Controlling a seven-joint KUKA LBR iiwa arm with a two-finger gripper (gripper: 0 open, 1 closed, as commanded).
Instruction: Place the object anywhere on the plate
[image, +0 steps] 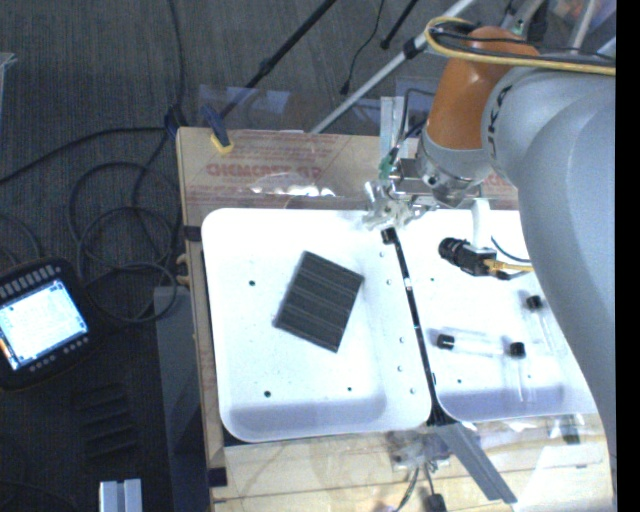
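Observation:
A dark ribbed rectangular plate (320, 300) lies flat and slightly turned in the middle of the left bin (240, 390). In the right bin (500, 400) lies a clear tube with a black cap (462, 343). Two more small black-capped clear pieces (516, 349) (533, 301) rest further right. My gripper (384, 216) hangs over the back edge where the two bins meet. It is beyond the plate's far right corner and well apart from the tubes. Nothing shows in its grasp.
The grey arm with its orange band (470, 90) covers the right bin's far right side. A cardboard sheet (280, 165) lies behind the bins. A lit handheld screen (40, 322) and cables sit on the floor at the left.

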